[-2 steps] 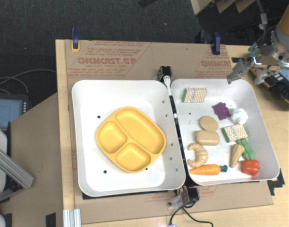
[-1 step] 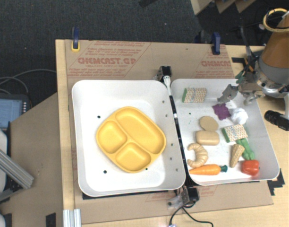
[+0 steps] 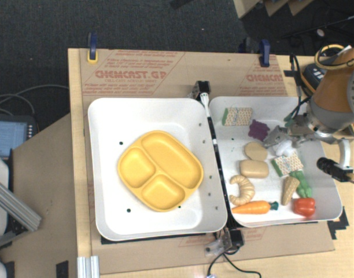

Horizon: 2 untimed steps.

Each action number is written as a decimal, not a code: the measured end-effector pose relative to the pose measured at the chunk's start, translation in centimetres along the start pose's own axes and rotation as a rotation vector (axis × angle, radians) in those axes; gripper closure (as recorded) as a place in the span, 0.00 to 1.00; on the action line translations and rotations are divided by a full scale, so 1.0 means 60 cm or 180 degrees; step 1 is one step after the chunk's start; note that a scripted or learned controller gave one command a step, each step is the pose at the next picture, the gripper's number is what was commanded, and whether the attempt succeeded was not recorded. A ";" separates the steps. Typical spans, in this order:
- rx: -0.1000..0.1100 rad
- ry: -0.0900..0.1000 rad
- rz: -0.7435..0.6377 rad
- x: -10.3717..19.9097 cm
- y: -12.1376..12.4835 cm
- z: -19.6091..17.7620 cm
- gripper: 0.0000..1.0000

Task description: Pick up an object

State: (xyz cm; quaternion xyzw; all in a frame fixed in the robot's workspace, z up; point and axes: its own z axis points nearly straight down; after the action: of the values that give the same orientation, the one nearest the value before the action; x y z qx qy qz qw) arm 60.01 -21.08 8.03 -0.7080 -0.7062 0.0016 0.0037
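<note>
Two white bins sat side by side on the worktop [image 3: 78, 155]. The left bin [image 3: 102, 155] held a yellow plate [image 3: 159, 169] with three compartments, lying near its middle.

The right bin [image 3: 333, 198] held the toy food. At its far left lay a waffle [image 3: 238, 116], with a purple piece [image 3: 258, 130] just to its right. Nearer the middle, two tan pieces sat one behind the other — a rounded one [image 3: 255, 151] farther off and a bun [image 3: 254, 168] nearer, close together. A croissant [image 3: 242, 190] curled just near of the bun, and a carrot [image 3: 253, 208] lay along the near wall, its green tip pointing right. To the right of the bun lay a second waffle [image 3: 288, 163], a cone [image 3: 289, 189], a green piece [image 3: 304, 185] beside the cone, and a red pepper [image 3: 304, 207] in the near right corner.

The arm [image 3: 333, 94] reached in from the right, its orange band above the far right part of the bin. The gripper [image 3: 284, 139] hung low over the bin, between the purple piece and the second waffle, just right of the rounded tan piece. I could not tell whether it was released or clenched, and nothing could be seen in its grasp.
</note>
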 end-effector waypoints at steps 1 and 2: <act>0.0013 -0.0016 -0.0035 0.080 0.110 -0.009 0.00; -0.0013 -0.0007 -0.0004 0.060 0.062 -0.008 0.00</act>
State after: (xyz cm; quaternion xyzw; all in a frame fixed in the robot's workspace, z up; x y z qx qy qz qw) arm 63.75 -17.47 8.51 -0.7076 -0.7066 0.0010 0.0015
